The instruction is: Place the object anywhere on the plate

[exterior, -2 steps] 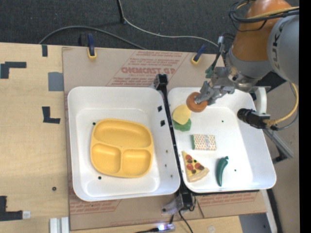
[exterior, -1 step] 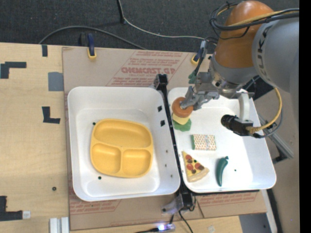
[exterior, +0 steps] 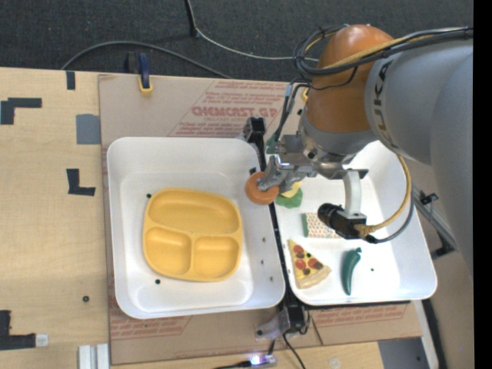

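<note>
The gripper [exterior: 270, 180] pinches a small orange ring-shaped toy doughnut [exterior: 261, 190] over the seam between the two shallow white bins. It looks light, stiff and smooth, so a hold across its rim seems safest. The yellow three-compartment plastic plate [exterior: 192, 233] lies in the left bin [exterior: 127, 160]. In the right bin [exterior: 411, 275] lie a toy pizza slice [exterior: 307, 264] and a green toy pepper [exterior: 350, 268]. Both bins rest on a cardboard-covered bench [exterior: 207, 106].

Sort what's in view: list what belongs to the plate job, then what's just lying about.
Job: yellow plate in the left bin; orange ring-shaped toy at the gripper.

Lying about, in the right bin: pizza slice, green pepper, checkered piece.
</note>
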You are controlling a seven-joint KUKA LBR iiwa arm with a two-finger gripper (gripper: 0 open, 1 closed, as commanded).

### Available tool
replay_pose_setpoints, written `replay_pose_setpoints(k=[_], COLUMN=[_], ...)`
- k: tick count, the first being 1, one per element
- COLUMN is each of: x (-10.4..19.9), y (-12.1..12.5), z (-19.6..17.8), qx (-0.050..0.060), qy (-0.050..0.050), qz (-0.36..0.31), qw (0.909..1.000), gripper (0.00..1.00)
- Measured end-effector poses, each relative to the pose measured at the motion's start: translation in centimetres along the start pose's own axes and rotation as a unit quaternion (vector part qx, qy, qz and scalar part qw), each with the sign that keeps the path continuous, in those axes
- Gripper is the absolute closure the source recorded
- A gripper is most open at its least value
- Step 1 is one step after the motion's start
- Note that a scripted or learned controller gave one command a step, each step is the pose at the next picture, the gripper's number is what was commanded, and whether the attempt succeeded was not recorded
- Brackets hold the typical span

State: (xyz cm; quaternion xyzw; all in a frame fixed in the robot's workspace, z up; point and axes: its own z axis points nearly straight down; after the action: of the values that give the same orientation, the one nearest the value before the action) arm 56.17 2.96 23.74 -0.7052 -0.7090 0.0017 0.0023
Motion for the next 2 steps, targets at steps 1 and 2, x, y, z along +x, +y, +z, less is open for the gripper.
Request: replay_pose_setpoints(k=[1, 2], x=[3.6, 8.4], y=[-2.7, -5.4], z=[0.9, 0.4], qx=[0.0, -0.001], qy=[0.0, 0.0], qz=[0.001, -0.001], qw=[1.0, 1.0], gripper=[1.0, 1.0])
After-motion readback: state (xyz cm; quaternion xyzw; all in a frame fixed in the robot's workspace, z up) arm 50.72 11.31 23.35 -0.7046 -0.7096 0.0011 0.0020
